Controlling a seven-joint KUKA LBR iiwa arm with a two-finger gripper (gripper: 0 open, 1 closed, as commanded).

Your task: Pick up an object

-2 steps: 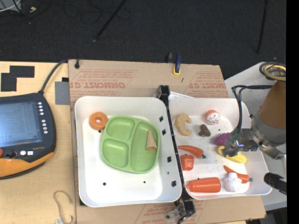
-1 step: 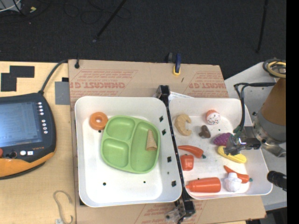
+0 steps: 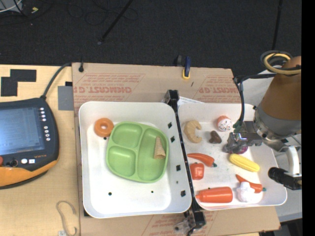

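Camera view: yellow corn cob [image 3: 244, 163]; bumpy; tilted.

From my station both white bins [image 3: 93, 181] read as smooth, slightly glossy plastic, set on matt brown cardboard [image 3: 123, 85] with printed lettering. The green divided plate [image 3: 129, 156] looks like satin plastic — a soft sheen, no glare. At about three o'clock the yellow corn [image 3: 244, 163] and the orange carrot [image 3: 214, 194] shine like moulded plastic. The gripper [image 3: 238, 140] glints as bare metal — the croissant [image 3: 192, 131] looks matt.
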